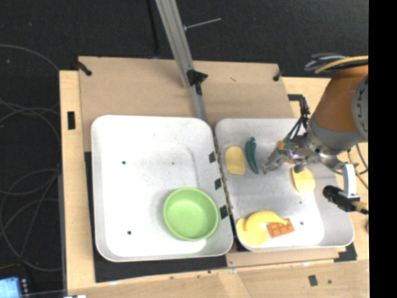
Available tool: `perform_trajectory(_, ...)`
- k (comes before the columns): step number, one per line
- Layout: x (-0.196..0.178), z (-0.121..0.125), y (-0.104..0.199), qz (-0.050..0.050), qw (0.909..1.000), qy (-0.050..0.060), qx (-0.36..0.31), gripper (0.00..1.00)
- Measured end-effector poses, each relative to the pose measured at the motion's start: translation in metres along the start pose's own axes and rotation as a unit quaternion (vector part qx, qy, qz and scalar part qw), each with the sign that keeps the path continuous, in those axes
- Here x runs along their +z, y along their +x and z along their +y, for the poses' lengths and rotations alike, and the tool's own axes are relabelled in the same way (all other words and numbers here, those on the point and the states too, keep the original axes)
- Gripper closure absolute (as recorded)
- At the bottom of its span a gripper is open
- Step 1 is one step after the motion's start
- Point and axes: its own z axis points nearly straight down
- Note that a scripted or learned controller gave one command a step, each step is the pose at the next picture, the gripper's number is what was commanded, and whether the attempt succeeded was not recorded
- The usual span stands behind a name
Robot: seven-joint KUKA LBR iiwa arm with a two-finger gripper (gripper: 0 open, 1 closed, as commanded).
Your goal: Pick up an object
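So I'm watching the feed from my desk, and the grey arm with the orange band point(340, 104) is coming in from the right of the frame, with the two-finger gripper point(269, 165) down over the right-hand white bin point(267, 132). Honestly I can't tell from up here whether it's spread or pinched shut; it's just a small dark blur. Nothing visibly sits in it.

The candidates are all in that right bin. A dark green curved plastic piece point(250, 154) lies just left of the gripper tip, nearly touching it, with a pale yellow rounded block point(234, 160) right beside it on the far side, near the bin's left wall. A second pale yellow piece point(303, 180) sits below the wrist, partly tucked under the arm. At the bottom of the bin there's a bright yellow lump point(258, 222) with a small orange card-like thing point(280, 228) resting on it. The left white bin point(149, 135) holds a lime green round bowl point(191, 213) at its lower right.

What worries me: my guess is it's going for the green piece, and the tip looks off to its side rather than over it. If it closes there, it could just nudge the piece into the yellow block and close on air. The piece also looks thin and flat, so it might slip out on the lift.
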Motion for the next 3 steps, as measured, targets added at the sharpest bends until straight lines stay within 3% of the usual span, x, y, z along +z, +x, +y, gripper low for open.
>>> perform_trajectory(1,0.053,-0.001,-0.001,0.000,1.0000,-0.001,0.000,0.00)
perform_trajectory(2,0.039,0.001,-0.002,0.000,1.0000,-0.005,0.003,1.00)
perform_trajectory(3,-0.025,0.002,0.002,0.000,1.0000,-0.007,-0.002,1.00)
